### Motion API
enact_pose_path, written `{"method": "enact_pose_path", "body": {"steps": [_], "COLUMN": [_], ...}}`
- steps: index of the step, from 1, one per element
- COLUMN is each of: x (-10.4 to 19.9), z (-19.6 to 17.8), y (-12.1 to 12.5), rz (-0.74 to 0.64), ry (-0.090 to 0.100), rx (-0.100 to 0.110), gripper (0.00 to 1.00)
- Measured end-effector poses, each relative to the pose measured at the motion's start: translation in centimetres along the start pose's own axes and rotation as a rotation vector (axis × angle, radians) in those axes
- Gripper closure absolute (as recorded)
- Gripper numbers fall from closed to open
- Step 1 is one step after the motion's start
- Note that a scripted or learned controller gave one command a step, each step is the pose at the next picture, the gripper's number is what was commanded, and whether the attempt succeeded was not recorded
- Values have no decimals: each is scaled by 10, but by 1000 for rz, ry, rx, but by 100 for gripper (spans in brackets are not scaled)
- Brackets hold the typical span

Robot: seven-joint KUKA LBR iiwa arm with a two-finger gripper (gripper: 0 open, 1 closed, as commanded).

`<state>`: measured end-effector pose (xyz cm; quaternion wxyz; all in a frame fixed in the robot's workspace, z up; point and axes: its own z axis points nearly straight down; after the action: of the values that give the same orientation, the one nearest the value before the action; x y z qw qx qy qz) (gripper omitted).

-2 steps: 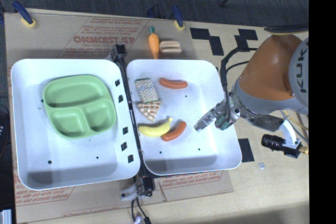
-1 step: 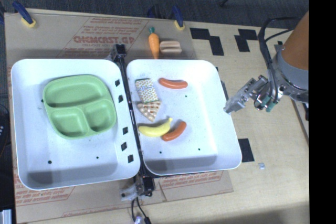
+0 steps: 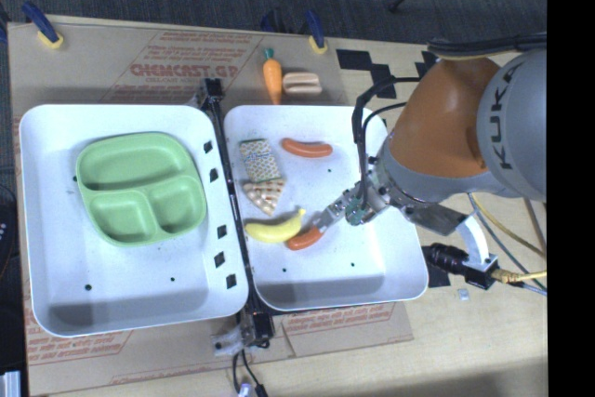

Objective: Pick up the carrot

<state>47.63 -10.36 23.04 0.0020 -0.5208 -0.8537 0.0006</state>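
The carrot (image 3: 271, 79) is orange with a green top. It lies on the brown cardboard just behind the right bin (image 3: 390, 279), outside it and beside a small bun (image 3: 301, 85). My gripper (image 3: 325, 220) is low inside the right bin, well in front of the carrot. Its tip is right next to an orange-red sausage-like piece (image 3: 304, 239) and the end of a yellow banana (image 3: 274, 229). I see nothing held between its tips.
The right bin also holds a red sausage (image 3: 307, 148) and a patterned waffle cone (image 3: 262, 174). A green divided plate (image 3: 139, 188) sits in the left bin (image 3: 42, 228). Blue clamps (image 3: 316, 33) stand at the bench's back edge near the carrot.
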Motion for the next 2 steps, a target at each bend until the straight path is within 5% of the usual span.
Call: {"method": "enact_pose_path", "body": {"steps": [1, 2], "x": [-69, -3], "z": [-58, -46], "y": [-35, -1], "rz": [-461, -372], "ry": [-5, -2], "rx": [-2, -1], "gripper": [100, 100]}}
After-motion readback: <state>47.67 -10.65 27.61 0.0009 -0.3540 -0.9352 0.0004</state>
